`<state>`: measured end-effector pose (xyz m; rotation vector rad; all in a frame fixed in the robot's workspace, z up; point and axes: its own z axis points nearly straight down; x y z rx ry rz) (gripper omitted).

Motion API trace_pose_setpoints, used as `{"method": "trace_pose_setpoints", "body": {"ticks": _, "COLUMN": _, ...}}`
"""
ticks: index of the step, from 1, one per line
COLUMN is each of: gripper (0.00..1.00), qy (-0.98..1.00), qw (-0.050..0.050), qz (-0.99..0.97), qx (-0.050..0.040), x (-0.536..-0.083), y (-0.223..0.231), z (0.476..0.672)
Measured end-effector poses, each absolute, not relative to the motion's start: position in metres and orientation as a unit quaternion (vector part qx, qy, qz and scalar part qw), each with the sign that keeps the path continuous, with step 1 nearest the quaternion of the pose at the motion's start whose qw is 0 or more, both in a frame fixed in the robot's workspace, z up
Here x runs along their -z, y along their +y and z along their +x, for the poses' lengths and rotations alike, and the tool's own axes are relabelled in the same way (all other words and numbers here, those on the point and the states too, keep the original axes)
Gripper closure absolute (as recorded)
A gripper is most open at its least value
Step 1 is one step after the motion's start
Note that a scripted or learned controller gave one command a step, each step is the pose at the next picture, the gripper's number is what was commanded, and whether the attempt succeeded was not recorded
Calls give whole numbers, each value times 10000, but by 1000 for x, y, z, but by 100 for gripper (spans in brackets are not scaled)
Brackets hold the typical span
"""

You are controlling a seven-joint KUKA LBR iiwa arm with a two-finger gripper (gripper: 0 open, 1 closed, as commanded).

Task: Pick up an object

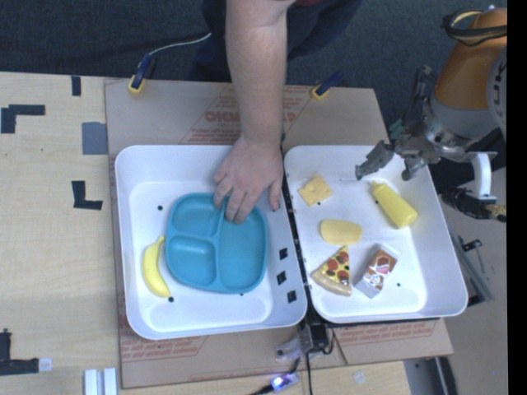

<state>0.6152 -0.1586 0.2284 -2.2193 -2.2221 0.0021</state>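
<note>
Objects for picking lie in the right bin (436,245): a yellow mustard bottle (394,205) on its side near the far right corner, a pale yellow cheese-like piece (314,191) near the left wall, a yellow oval piece (340,231) at mid-bin, a toy pizza slice (334,271) and a small red-and-white carton (379,270) toward the near edge, side by side, just apart. Gripper (391,164) hangs over the bin's far right part, just above the cap end of the mustard bottle; its two dark fingers are spread apart with nothing between them. Grey arm with orange band (473,52) enters from the right.

Left bin (132,220) holds a blue divided plate (217,243) and a banana (154,267) lying just beside the plate's left rim. A person's hand (247,179) reaches in from the far side, fingertips resting on the plate's far edge. Both bins sit on a cardboard sheet (206,113) on the bench.
</note>
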Motion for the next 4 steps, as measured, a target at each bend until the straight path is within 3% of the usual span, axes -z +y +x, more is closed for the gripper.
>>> {"method": "trace_pose_setpoints", "body": {"ticks": 1, "gripper": 0, "qy": -7064, "qw": 33, "qz": -7078, "qx": -26, "x": -78, "y": -168, "z": 551}}
{"method": "trace_pose_setpoints", "body": {"ticks": 2, "gripper": 100, "qy": -7074, "qw": -13, "qz": -7068, "qx": -1, "x": -96, "y": -168, "z": 556}}
{"method": "trace_pose_setpoints", "body": {"ticks": 3, "gripper": 100, "qy": -7115, "qw": -46, "qz": -7026, "qx": 50, "x": -191, "y": -81, "z": 646}}
{"method": "trace_pose_setpoints", "body": {"ticks": 4, "gripper": 100, "qy": -7056, "qw": 51, "qz": -7085, "qx": -40, "x": -137, "y": -108, "z": 547}}
